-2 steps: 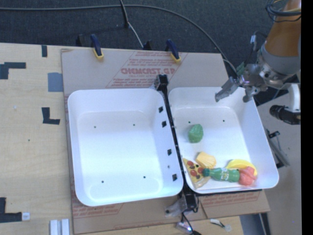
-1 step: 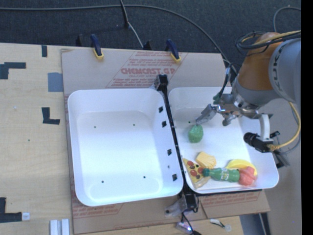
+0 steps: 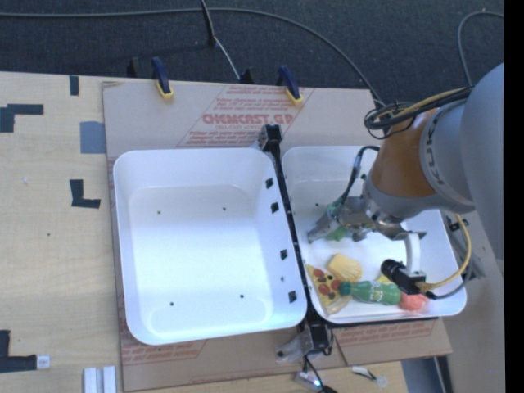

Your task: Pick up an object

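The hand (image 3: 332, 226) is reaching low into the right bin (image 3: 315, 166); I cannot tell its grip. Toys (image 3: 360, 283) are lying near it.

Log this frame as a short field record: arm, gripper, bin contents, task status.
arm: reaches in from the right, over the right bin
gripper: low in the right bin, near its middle; nothing seen between its fingers
right bin contents: yellow item, green bottle, pizza slice toy, red-pink item, all along the near edge
left bin: white, beside the right bin
task status: no object picked up yet
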Controlling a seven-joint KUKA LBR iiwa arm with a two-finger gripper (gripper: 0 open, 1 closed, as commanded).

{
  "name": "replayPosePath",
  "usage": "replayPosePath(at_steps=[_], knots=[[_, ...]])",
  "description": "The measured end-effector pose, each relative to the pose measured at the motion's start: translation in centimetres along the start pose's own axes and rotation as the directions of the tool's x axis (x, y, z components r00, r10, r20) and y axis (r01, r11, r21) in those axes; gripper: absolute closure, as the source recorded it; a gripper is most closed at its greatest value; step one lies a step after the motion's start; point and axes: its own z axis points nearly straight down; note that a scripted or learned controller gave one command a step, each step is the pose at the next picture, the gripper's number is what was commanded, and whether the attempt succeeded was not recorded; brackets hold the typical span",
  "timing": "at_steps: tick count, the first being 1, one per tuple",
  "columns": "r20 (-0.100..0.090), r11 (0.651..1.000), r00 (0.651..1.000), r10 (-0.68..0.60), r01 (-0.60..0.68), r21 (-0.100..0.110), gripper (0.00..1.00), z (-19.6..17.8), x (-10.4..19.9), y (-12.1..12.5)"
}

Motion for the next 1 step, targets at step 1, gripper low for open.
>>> replayPosePath(at_steps=[1], knots=[[0.001,1.0,1.0,0.001,-0.001,-0.005,1.0,-1.31,-0.07,0.14]])
